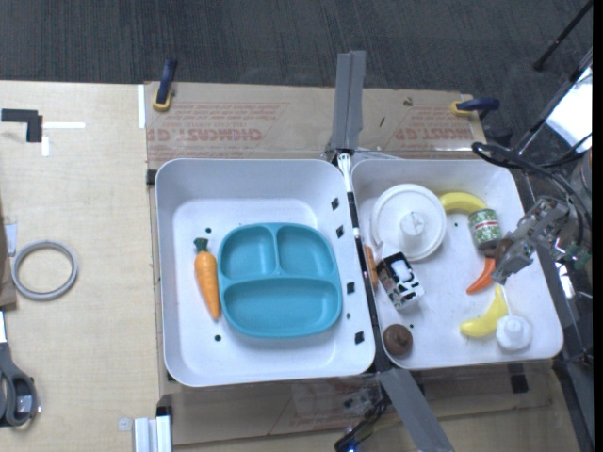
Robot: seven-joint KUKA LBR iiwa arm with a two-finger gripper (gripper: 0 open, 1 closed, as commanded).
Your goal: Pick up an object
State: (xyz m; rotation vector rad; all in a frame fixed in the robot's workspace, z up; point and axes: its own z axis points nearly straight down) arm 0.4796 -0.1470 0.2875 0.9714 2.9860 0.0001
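Gripper [512, 255] over the right bin [443, 332].
Fingers spread, holding nothing; tips just beside an orange pepper [481, 276] (near a green can [484, 228] and yellow banana [486, 317]).

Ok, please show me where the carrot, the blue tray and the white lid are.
carrot [207, 281]: camera view, middle of its orange body.
blue tray [283, 304]: camera view, floor of its large compartment.
white lid [408, 221]: camera view, beside its knob.

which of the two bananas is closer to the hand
The lower banana, lying just below the hand by the white bottle; the upper banana sits beside the white lid.
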